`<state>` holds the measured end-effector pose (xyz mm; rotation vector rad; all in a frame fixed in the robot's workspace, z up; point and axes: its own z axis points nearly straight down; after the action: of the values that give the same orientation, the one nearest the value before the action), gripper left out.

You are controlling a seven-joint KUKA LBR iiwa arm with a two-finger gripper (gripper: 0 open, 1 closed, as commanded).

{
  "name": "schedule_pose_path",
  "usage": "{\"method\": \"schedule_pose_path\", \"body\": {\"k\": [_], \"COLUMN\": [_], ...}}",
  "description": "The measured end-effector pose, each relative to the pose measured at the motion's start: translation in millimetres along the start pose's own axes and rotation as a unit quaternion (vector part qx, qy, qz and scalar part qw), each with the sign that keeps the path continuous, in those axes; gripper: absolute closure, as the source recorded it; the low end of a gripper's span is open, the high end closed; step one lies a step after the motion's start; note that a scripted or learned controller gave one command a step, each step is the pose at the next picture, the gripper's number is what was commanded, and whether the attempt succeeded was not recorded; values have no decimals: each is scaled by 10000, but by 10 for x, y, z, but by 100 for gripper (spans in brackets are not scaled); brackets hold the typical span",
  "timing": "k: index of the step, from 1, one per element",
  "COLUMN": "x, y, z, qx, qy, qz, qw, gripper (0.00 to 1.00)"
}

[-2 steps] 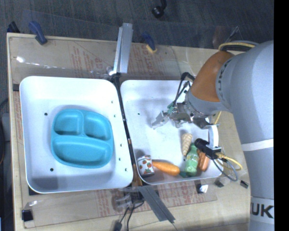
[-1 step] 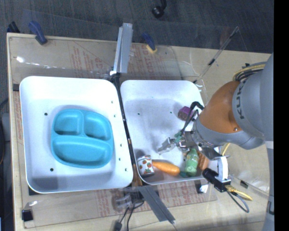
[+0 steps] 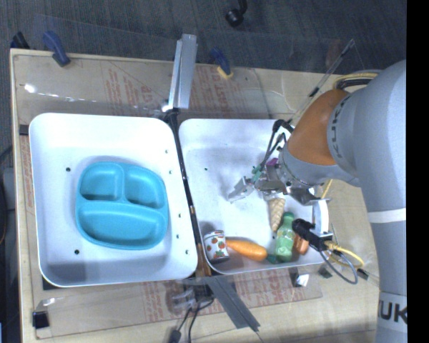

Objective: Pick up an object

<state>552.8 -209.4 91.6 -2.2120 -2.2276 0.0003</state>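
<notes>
Several small toy foods crowd the lower right of my right bin (image 3: 200,138): a carrot (image 3: 247,249), a green bottle (image 3: 283,239), a cone (image 3: 277,210). They look light, stiff and slick; I'd grip the carrot across its middle. My end effector (image 3: 243,189) hovers above them, grip unreadable.

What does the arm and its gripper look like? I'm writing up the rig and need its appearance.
The arm is bulky, rounded and light grey, with an orange band above the wrist. Thin dark cables loop beside the wrist. White letters "UK" mark its lower part. The gripper is small, metallic and grey.
</notes>
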Motion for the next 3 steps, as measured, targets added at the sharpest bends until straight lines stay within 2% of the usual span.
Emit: {"method": "schedule_pose_path", "body": {"k": [1,2,3], "x": [0,-1,542], "y": [-706,-687,178], "z": [-12,-117,-834], "qx": [-17,-30,-1], "qy": [-8,-15,-1], "qz": [-12,-39,-14], "qw": [10000,10000,10000], "gripper": [0,100,100]}}
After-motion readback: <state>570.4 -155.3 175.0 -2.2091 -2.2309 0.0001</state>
